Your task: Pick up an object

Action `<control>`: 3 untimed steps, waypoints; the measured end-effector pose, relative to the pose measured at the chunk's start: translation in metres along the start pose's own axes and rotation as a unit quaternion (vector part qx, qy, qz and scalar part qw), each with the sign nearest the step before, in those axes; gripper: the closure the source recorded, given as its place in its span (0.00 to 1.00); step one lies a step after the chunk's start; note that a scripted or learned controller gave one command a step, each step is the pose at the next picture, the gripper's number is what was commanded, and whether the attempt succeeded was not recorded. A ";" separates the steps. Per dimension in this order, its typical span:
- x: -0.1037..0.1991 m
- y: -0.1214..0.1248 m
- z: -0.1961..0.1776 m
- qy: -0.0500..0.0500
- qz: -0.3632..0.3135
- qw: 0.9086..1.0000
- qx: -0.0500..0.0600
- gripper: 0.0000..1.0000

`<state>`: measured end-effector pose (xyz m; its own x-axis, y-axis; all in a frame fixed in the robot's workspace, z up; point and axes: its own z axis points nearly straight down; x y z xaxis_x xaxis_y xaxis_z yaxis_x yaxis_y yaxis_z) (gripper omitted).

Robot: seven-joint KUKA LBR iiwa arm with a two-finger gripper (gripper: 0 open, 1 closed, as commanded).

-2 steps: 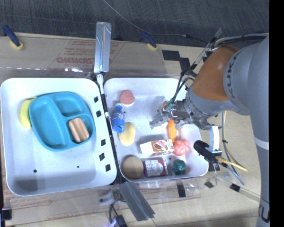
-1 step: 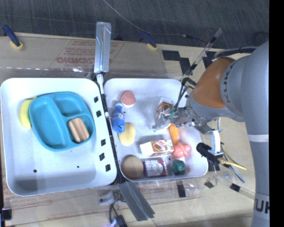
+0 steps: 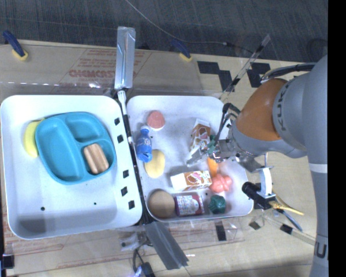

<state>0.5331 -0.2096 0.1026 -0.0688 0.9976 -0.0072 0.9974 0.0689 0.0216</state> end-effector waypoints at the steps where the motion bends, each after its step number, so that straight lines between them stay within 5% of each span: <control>1: -0.004 0.034 0.001 0.001 0.063 0.998 0.004 0.00; 3: 0.004 0.064 0.004 0.005 0.088 0.996 0.007 0.00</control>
<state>0.5970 -0.2009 0.0996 0.1064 0.9943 0.0061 0.9943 -0.1065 0.0069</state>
